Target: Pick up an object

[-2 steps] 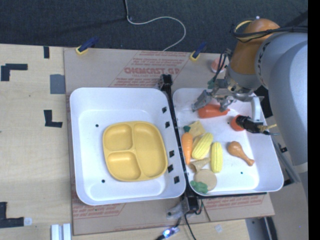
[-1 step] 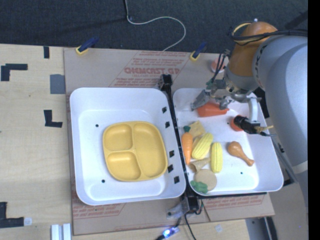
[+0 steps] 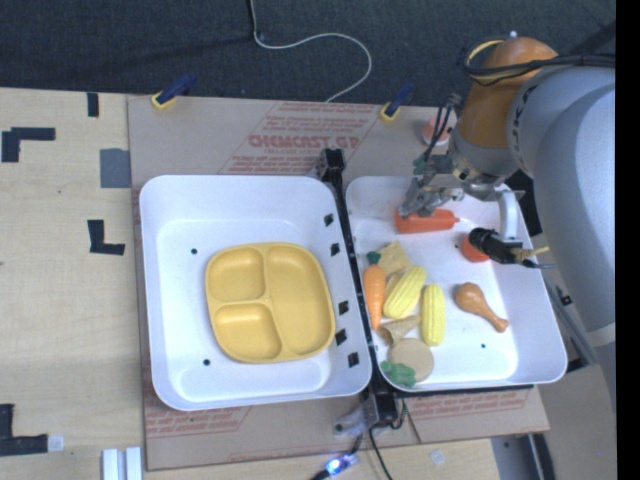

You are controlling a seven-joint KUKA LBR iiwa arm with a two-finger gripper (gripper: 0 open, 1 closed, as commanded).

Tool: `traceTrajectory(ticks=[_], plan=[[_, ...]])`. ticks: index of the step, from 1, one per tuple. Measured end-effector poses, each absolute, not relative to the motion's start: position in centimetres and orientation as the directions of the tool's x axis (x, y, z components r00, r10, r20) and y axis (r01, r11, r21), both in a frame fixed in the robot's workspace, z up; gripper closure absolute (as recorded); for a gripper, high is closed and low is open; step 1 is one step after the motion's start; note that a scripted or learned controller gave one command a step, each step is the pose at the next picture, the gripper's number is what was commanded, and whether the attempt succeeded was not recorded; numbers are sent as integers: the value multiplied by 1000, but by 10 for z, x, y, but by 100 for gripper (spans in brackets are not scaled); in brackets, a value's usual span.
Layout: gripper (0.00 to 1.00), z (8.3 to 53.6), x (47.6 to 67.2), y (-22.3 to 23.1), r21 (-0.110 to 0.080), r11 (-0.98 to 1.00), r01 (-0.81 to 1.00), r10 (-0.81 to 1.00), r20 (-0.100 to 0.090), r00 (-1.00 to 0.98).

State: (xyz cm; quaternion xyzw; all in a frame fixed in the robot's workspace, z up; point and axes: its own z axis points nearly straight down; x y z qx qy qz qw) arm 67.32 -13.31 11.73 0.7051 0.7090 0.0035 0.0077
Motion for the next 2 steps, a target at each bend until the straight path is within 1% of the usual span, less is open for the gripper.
traceTrajectory(ticks=[1, 2], plan=[[100, 178, 671, -129, 2, 2, 1000, 1000, 0, -2], [100, 226, 671, -129, 1, 2, 1000, 1000, 0, -2]])
